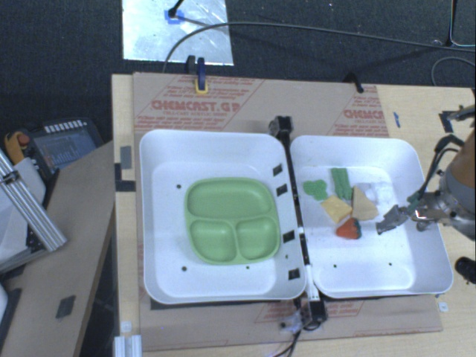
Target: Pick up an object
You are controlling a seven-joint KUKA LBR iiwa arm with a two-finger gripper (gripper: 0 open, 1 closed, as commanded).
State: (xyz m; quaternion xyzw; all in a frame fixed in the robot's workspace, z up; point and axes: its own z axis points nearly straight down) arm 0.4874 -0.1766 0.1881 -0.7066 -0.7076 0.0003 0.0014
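Observation:
In the right bin (372, 274) lies a small cluster of toy food. It holds a green leafy piece (315, 190), a green stick (341, 182), a yellow wedge (336, 209), a tan wedge (364, 204), a red piece (348, 230) and a white piece (379, 192). My gripper (392, 219) reaches in from the right, low over the bin floor. Its tip sits just right of the red piece and below the tan wedge. Nothing is visibly held in it.
The left bin (163, 169) holds a green divided plate (229, 220). A black hinge strip (292, 199) runs between the bins. Cardboard (245, 103) lies under both bins, and cables (312, 30) cross the dark floor behind.

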